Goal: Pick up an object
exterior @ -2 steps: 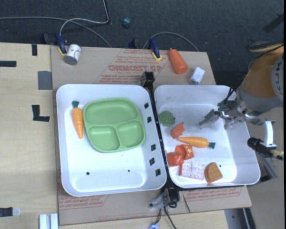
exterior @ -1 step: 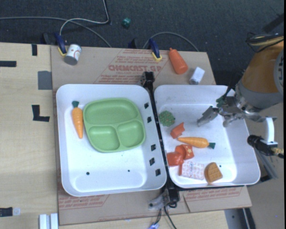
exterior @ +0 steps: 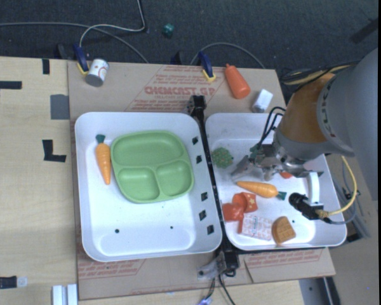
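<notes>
Overhead view of two white bins. The claw (exterior: 251,164) hangs low in the right bin (exterior: 330,234), just above a carrot (exterior: 257,187). Broccoli (exterior: 222,157) sits at its left; red pieces (exterior: 240,206), a packet (exterior: 257,227) and bread (exterior: 282,229) lie below.

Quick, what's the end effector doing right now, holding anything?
End effector: open over the right bin, above the carrot, holding nothing.

Light wood bench (exterior: 25,189) w/ cardboard sheet (exterior: 171,91) on top, dark carpet floor (exterior: 254,11) behind, cables (exterior: 114,30) across it.
</notes>
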`<state>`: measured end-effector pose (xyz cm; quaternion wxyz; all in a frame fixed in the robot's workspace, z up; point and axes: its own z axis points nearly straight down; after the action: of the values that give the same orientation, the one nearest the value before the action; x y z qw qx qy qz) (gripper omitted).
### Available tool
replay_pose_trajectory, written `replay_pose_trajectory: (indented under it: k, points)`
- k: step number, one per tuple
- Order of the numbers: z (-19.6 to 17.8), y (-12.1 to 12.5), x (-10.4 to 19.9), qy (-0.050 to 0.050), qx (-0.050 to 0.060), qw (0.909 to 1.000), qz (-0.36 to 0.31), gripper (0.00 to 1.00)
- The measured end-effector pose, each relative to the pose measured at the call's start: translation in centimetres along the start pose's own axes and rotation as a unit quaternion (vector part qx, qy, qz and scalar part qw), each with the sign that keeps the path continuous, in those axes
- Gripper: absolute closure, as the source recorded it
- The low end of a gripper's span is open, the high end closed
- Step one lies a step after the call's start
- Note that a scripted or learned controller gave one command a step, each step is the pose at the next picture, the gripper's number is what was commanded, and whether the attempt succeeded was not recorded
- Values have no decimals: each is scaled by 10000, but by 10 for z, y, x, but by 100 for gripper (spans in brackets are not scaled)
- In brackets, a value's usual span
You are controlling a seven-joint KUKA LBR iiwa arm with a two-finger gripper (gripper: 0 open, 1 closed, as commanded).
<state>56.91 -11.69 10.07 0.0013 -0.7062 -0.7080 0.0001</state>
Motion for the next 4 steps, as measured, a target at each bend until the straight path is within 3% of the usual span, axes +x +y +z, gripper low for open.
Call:
replay_pose_trajectory:
  k: [1, 2, 3, 4]
  points:
    - [-57, -2, -64, -17, -9, 10000, 14, 0]
    - [14, -6, -14, -12, -15, 10000, 6, 0]
    - [14, -18, -9, -27, -50, 10000, 11, 0]
    - [4, -18, -10, -33, -48, 10000, 10, 100]
